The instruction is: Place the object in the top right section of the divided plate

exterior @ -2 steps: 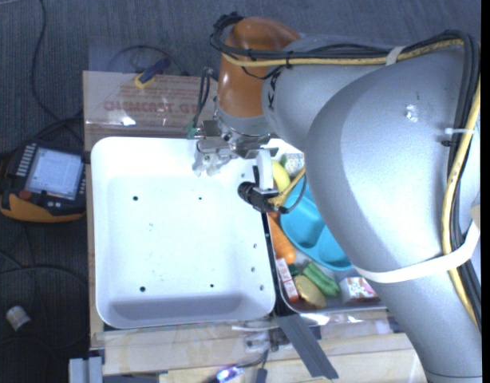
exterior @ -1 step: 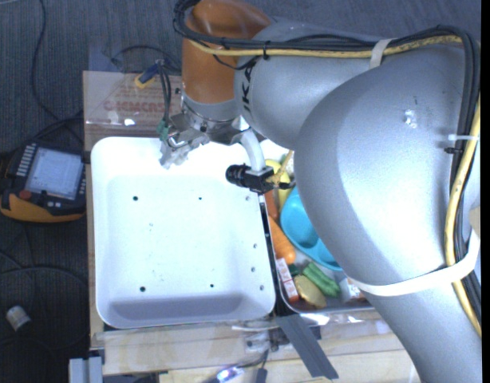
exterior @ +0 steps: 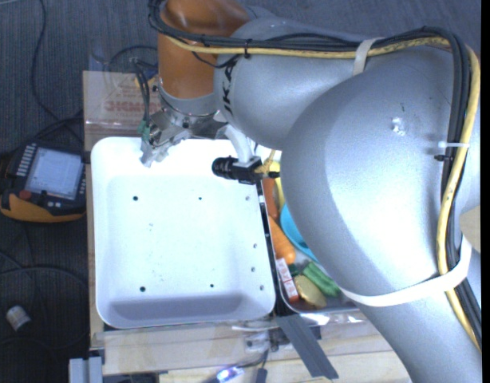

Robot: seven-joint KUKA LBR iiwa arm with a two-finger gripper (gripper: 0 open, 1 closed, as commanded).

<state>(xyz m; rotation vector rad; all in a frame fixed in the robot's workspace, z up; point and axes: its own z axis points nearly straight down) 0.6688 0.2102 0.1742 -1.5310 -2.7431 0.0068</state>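
Dark carpet under bench (exterior: 97, 102) | we're seeing tool (exterior: 155, 144) hovering at left bin (exterior: 181, 238) far corner | grip state: can't tell

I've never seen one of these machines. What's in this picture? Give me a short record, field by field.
arm: grey with an orange band, reaching in from the right and covering most of the right bin
pincer: over the far left corner of the left bin
pincer grip: cannot tell
right bin: a narrow strip shows, with colourful items in it
divided plate: hidden, cannot tell
floor left of bench: handheld pendant with a screen
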